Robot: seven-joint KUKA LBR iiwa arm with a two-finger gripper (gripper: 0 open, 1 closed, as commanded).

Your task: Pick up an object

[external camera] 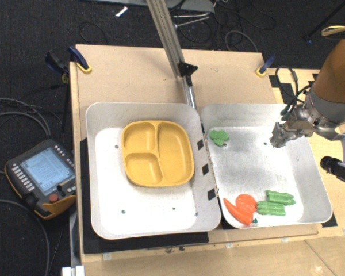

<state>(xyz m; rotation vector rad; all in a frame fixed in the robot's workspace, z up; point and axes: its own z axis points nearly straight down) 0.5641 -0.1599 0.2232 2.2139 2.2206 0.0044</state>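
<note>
The right bin holds a small green broccoli-like piece near its far left corner. At its near edge lie an orange carrot, a red tomato and two green pods. My gripper hangs over the far right part of this bin, well away from all these items, with nothing seen between its fingers. The left bin carries a yellow divided plate.
A grey metal pole slants down to the ridge between the bins. A teach pendant lies on the floor at left. Blue-yellow clamps grip the bench's far corners. Cables trail over the dark floor.
</note>
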